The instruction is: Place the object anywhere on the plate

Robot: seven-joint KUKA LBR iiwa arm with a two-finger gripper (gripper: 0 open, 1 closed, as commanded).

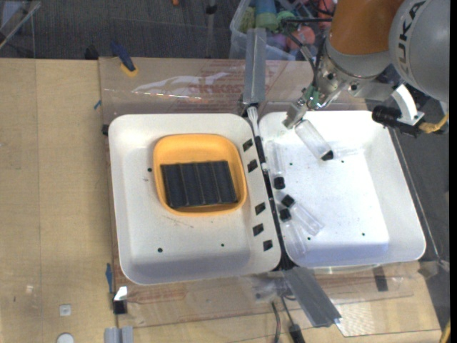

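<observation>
We see two bins. The left bin [128,249] holds one orange plate [200,148] carrying one dark ribbed block [198,184], with bare floor all round it. In the right bin [371,220], one clear tube [313,138] lies near the far rim, just below the fingers [294,117]; we cannot tell their state.
</observation>
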